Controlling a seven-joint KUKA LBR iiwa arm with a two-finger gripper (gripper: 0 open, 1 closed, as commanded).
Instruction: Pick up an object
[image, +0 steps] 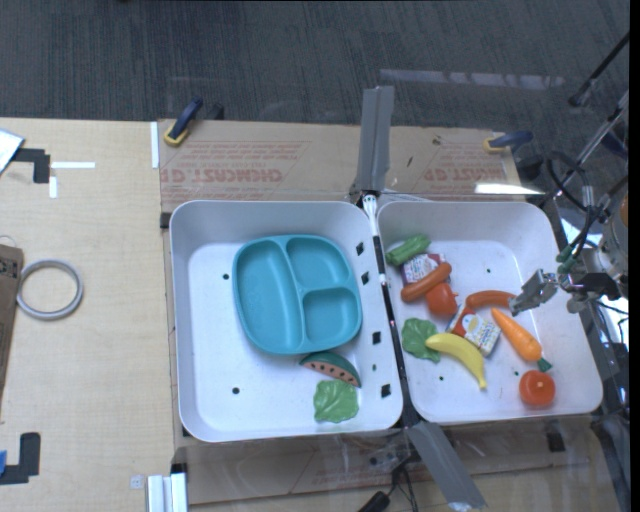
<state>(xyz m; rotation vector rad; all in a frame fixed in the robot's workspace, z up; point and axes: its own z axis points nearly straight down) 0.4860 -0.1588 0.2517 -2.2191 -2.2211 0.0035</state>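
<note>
Carrot (518, 335): in the right bin (575, 400), long axis from 10 to 4 o'clock, green top at 4.
Gripper (527, 297): just at 12 o'clock of the carrot's tip, above it; jaws slightly parted, holding nothing.
Neighbours: red sausage (487, 298) at the gripper's 9 o'clock, small carton (482, 334) and banana (458, 352) at the carrot's 9, tomato (537, 388) at its 5.
Left bin (185, 330): teal divided plate (297, 292), watermelon slice (331, 367), lettuce leaf (336, 401).

— Glossy white plastic for both bins (190, 330), smooth teal plastic for the divided plate (295, 292).
— Matt pale wood on the counter (90, 400); shiny plastic on banana (458, 350) and tomato (537, 388).
</note>
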